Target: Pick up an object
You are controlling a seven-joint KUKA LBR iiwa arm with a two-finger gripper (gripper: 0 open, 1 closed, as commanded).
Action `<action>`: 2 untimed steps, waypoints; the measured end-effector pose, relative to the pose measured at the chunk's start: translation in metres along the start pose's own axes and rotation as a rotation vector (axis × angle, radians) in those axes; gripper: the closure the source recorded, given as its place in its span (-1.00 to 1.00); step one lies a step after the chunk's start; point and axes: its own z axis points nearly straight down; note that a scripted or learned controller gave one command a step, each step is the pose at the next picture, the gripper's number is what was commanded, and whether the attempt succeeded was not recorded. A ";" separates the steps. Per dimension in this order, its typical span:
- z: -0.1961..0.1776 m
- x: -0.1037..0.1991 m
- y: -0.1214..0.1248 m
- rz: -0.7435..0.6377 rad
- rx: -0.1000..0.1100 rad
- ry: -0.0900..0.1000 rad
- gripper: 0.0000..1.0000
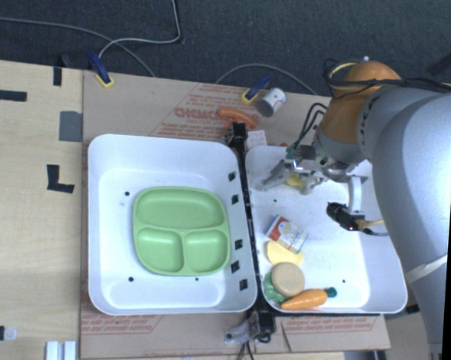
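1. Left bin (104, 205): green divided plate (181, 231), lying flat at centre.
2. Right bin (372, 289), near corner: small carton (287, 234), yellow wedge (283, 254), round bun (287, 279), toy carrot (305, 299).
3. Tool (299, 175) low at the far end over something yellow; finger state: cannot tell.

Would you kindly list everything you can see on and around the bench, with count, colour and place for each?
Bins: two, white, side by side on the bench.
Divided plate: one, light green, in the left bin.
Small carton: one, white, red and blue, middle of the right bin.
Yellow piece: one, below the carton.
Round bun: one, tan, near corner of the right bin.
Carrot: one, orange, beside the bun.
Clamps: two, blue and yellow, far edge of the board.
Arm: one, grey with orange band, from the right.
Gripper: one, over the right bin's far end.
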 end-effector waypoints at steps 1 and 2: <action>-0.032 -0.027 0.001 0.000 -0.011 -0.006 -1.00; 0.000 -0.019 -0.001 0.002 0.001 -0.007 -1.00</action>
